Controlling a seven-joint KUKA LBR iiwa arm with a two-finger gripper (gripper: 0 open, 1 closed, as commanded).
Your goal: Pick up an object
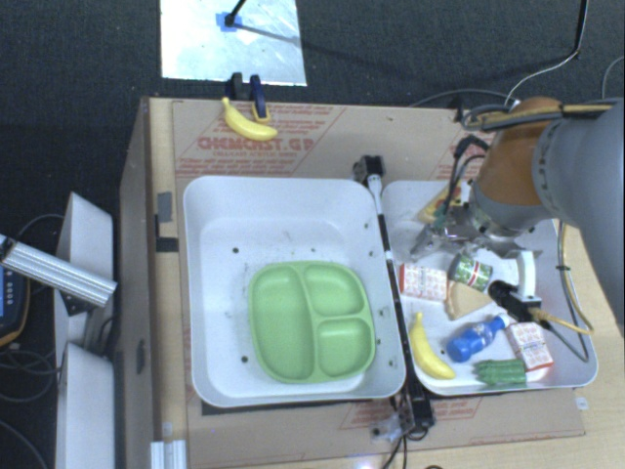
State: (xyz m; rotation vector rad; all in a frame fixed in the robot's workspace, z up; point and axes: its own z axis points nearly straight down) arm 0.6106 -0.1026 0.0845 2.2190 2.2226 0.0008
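The right bin [586,364] holds several small things: a red and white carton [423,281], a can with a green and red label [472,272], a tan wedge [467,302], a yellow banana [428,348], a blue bottle [476,340], a green item [498,371] and a small red and white box [530,346]. My gripper [437,234] hangs low in the back left part of this bin, just above the carton and left of the can. A yellowish item [436,204] lies partly hidden behind it.
The left bin [210,213] holds a green divided plate [311,320]. A second banana [246,120] lies on the cardboard behind the bins, beside a blue clamp [257,94]. The grey arm [571,169] with its orange band [508,169] covers the right bin's back right corner.
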